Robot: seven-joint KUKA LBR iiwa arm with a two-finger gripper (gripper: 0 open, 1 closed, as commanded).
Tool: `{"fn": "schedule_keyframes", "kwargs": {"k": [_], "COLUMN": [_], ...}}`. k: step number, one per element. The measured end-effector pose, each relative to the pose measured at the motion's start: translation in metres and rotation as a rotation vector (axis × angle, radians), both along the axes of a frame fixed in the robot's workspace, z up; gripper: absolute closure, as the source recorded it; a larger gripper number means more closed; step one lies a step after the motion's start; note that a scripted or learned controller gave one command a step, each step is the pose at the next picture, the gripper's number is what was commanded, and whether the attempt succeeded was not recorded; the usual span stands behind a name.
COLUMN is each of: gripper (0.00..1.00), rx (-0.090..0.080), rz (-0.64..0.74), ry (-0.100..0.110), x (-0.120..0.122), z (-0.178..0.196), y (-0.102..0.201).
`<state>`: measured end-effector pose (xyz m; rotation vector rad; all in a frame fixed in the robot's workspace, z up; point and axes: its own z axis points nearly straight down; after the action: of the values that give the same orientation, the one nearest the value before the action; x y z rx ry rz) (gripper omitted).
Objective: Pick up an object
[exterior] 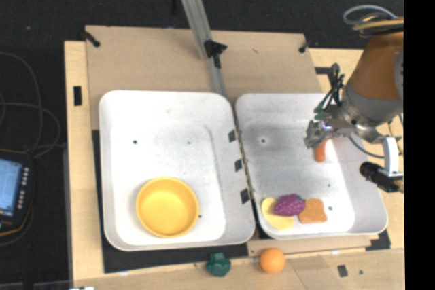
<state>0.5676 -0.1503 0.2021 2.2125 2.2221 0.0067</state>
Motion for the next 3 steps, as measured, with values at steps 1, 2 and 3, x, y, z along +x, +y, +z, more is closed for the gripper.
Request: {"fn": "schedule_keyframes", "kwargs": {"k": [1, 2, 3], "gripper": [1.00, 1.00, 1.00], "rx": [0.001, 0.002, 0.002], "rz": [0.001, 0.004, 0.003], "ry": [0.003, 0.005, 0.004], "x": [0.001, 0.025, 0.052], "z": [0.016, 0.015, 0.019], "y": [-0.001, 0.057, 0.102]}}
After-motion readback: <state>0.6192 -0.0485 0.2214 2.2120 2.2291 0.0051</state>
